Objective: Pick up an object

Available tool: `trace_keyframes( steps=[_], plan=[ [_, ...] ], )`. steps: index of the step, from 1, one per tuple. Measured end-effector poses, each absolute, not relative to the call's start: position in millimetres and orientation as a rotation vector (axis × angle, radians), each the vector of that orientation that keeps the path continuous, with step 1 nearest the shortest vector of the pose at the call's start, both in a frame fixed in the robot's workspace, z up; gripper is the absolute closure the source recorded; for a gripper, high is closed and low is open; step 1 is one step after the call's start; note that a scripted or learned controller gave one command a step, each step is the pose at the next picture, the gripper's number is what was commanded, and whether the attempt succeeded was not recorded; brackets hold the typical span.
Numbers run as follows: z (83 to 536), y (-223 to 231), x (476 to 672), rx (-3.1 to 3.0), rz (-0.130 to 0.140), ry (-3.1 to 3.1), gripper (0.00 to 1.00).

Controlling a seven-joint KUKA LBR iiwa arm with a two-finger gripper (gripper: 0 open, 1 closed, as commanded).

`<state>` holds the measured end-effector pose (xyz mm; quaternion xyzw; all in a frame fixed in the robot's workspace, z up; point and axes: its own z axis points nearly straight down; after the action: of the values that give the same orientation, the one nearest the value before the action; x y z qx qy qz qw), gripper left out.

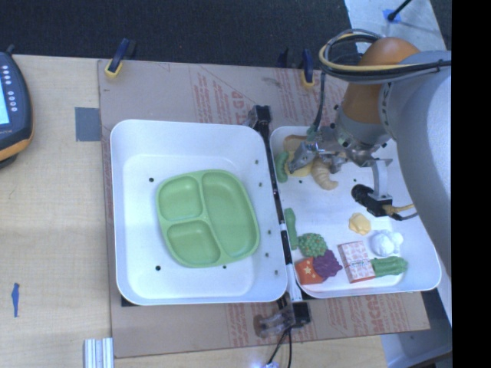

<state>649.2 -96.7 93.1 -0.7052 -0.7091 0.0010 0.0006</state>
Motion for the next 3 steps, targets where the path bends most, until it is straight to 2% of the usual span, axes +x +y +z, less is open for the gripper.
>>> trace_keyframes(
  steps=[1,2,3],
  plan=[
    [209.4,-145.7,658.8,-2.229,-0.006,-2.230,0.00],
    [116.5,-142.4,640.5,-2.211,0.012,-2.219,0.00],
    [91.4,-137.1,656.5,-2.214,0.005,-2.226,0.00]
  ],
)
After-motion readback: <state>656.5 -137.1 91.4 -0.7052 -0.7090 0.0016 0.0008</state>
